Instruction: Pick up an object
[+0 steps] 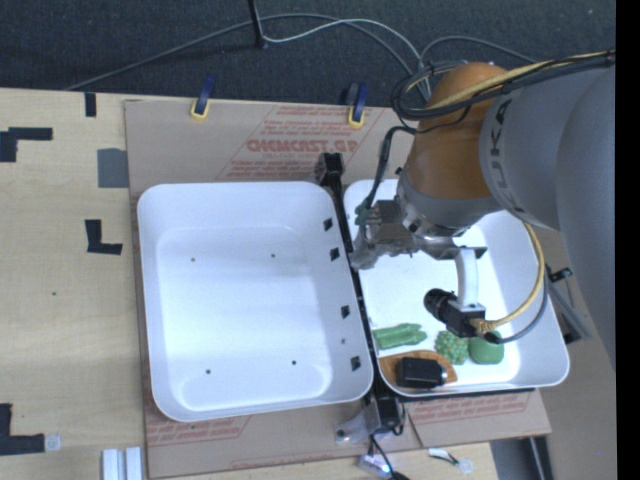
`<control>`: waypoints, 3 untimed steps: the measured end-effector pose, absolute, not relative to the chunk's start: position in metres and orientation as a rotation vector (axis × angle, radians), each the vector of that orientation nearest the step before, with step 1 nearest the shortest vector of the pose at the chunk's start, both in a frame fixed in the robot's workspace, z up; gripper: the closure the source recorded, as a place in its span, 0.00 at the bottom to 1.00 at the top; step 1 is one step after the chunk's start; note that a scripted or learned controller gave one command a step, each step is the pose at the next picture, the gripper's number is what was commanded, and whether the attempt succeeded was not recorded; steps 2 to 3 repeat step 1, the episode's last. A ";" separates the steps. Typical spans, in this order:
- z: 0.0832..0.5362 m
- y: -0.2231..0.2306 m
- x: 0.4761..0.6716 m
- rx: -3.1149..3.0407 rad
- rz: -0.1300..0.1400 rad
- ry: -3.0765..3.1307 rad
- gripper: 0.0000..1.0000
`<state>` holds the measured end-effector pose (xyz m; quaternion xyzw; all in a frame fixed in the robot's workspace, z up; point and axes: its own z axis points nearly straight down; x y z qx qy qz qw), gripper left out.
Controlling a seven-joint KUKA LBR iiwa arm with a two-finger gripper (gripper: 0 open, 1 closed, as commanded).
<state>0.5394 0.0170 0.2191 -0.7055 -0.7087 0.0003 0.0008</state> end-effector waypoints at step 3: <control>0.223 0.077 0.529 -2.214 0.000 -2.227 1.00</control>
